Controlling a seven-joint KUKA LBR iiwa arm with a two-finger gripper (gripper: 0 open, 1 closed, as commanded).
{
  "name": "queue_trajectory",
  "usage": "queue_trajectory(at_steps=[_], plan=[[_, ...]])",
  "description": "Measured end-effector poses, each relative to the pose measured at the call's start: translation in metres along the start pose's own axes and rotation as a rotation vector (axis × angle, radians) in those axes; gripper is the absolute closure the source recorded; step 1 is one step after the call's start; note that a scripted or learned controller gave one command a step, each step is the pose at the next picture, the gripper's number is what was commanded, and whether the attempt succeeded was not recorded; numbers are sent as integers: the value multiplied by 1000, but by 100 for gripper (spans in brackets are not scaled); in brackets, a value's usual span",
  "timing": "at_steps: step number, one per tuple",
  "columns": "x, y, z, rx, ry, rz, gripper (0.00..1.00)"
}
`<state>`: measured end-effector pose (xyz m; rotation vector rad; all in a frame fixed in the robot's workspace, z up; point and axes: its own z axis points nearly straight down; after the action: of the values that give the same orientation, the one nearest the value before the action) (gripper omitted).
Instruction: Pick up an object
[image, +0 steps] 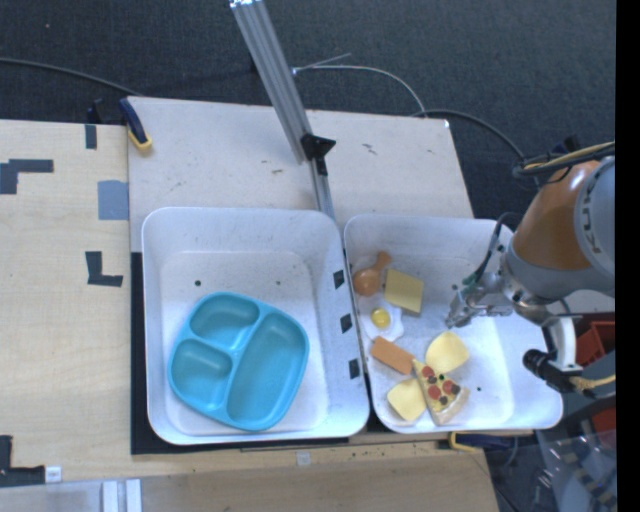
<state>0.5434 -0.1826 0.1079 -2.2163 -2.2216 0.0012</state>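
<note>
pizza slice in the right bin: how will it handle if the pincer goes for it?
The pizza slice looks like a rigid moulded toy, so probably stiff, not floppy. It lies flat and thin against the right bin floor, so side fingers may skate over it. It touches a yellow wedge and sits beside a yellow chip; a push likely shifts those too.

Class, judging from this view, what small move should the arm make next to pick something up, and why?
Probably lower the claw slightly toward the yellow piece just below it in the right bin, since it hangs above the toy food without gripping any.
</note>
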Motion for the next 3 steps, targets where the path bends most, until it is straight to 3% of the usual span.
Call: queue_trajectory(at_steps=[1, 3], plan=[[-20, 40, 14, -4, -2, 0, 100], [-17, 39, -5, 0, 2, -3, 100]])
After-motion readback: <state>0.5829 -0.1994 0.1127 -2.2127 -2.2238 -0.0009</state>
